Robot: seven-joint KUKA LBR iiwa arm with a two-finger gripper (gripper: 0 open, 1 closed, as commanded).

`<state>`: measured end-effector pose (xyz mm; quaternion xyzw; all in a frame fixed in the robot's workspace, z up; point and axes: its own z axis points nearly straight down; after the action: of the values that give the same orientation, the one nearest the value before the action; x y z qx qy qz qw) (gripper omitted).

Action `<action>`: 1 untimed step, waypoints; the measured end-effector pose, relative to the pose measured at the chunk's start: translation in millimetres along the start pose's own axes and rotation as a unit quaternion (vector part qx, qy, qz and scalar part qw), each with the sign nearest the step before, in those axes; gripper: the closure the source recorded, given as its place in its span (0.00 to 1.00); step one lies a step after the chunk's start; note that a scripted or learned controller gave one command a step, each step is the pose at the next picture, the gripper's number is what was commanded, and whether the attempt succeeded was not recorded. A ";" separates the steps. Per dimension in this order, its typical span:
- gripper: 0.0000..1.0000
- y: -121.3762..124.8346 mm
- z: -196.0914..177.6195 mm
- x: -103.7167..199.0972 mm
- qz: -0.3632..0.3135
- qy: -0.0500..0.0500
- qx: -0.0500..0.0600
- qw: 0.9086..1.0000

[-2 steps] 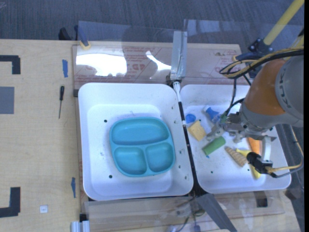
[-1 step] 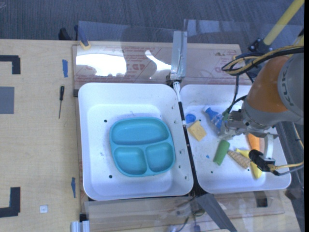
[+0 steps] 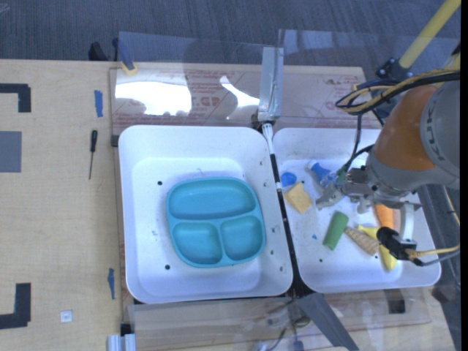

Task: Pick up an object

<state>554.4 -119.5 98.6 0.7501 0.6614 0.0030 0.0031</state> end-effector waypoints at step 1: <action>0.00 -46.6 10.2 14.0 -0.085 0.000 0.000 0.996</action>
<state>510.0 -99.8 88.0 0.6913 0.7225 0.0025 0.0031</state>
